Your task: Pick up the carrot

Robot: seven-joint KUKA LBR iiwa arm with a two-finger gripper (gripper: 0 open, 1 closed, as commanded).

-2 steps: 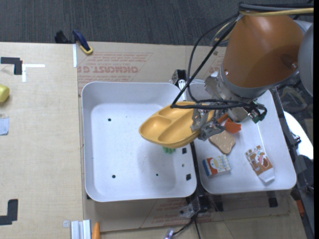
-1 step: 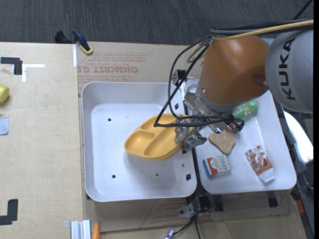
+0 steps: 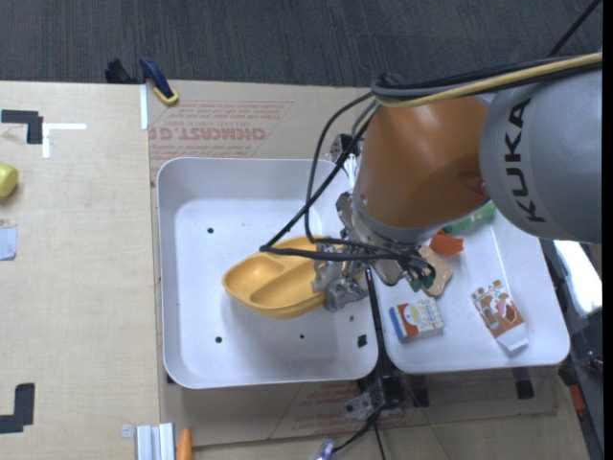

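An orange piece that looks like the carrot (image 3: 446, 244) lies in the right bin (image 3: 536, 348), with a green end (image 3: 472, 222) beside it, and the arm hides most of it. The arm's orange band (image 3: 421, 166) covers the area between the two bins. My gripper (image 3: 337, 288) hangs low over the right part of the left bin (image 3: 192, 343), at the right edge of a yellow divided dish (image 3: 268, 286). It is well to the left of the carrot and apart from it.
In the right bin lie a small printed box (image 3: 419, 319), a white printed packet (image 3: 499, 312) and a brown flat item (image 3: 438, 277). Black cables loop from the wrist over the left bin. A yellow object (image 3: 7, 180) sits on the bench at far left.
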